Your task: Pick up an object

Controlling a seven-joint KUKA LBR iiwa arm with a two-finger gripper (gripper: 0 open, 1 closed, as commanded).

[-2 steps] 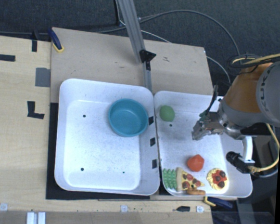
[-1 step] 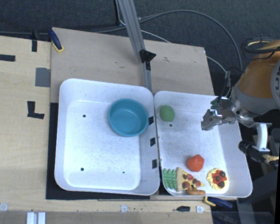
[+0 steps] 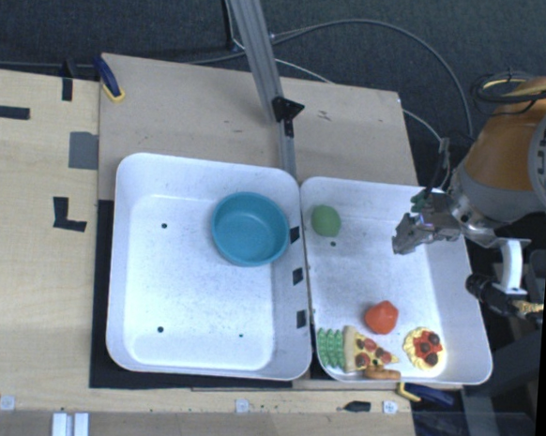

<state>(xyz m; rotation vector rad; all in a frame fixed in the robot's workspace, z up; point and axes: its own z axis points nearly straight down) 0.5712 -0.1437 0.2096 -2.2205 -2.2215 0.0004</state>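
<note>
My gripper (image 3: 405,242) hangs over the right bin (image 3: 455,302), near its upper right part, with nothing visible between its fingers. A green ball (image 3: 325,220) lies at the right bin's upper left, well left of the gripper. A red tomato-like object (image 3: 381,317) rests lower in the same bin. Along that bin's front edge lie a pizza slice toy (image 3: 357,351) and a small round yellow tart with red topping (image 3: 424,347). A blue bowl (image 3: 250,228) sits in the left bin (image 3: 155,278), near its top right.
A slanted metal pole (image 3: 266,71) crosses from the top down to the gap between the bins. Black clips (image 3: 297,276) sit along the bins' shared edge. The arm's orange and grey body (image 3: 512,165) stands at the right.
</note>
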